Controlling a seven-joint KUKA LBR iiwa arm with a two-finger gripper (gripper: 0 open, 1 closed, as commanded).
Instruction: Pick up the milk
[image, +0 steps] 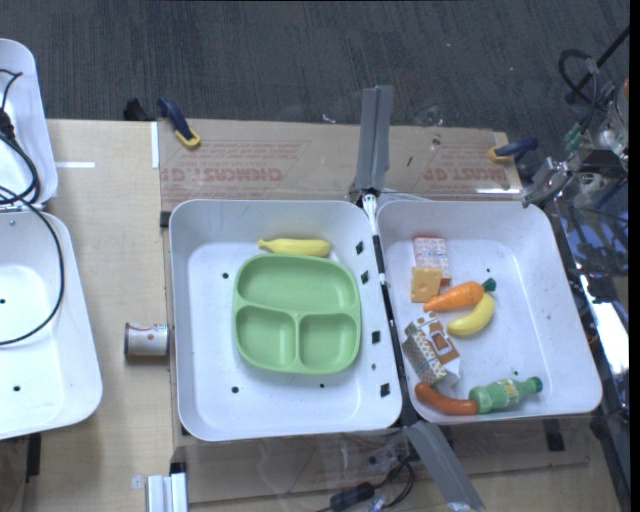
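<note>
The milk (432, 350) is a small brown-and-white carton lying on its side in the right bin (540, 260), near that bin's left wall. A red sausage (445, 401) lies just in front of it and a yellow banana (473, 316) just to its right. My gripper (548, 186) hangs at the right bin's far right corner, outside the rim and well away from the milk. The arm behind it is partly cut off at the view's right side.
The right bin also holds a pink box (431, 250), a cheese wedge (426, 283), a carrot (458, 294) and a green bottle (505, 393). In the left bin (200, 330) sit a green divided plate (297, 313) and a second banana (295, 246). A small can (147, 340) lies on the bench to the left.
</note>
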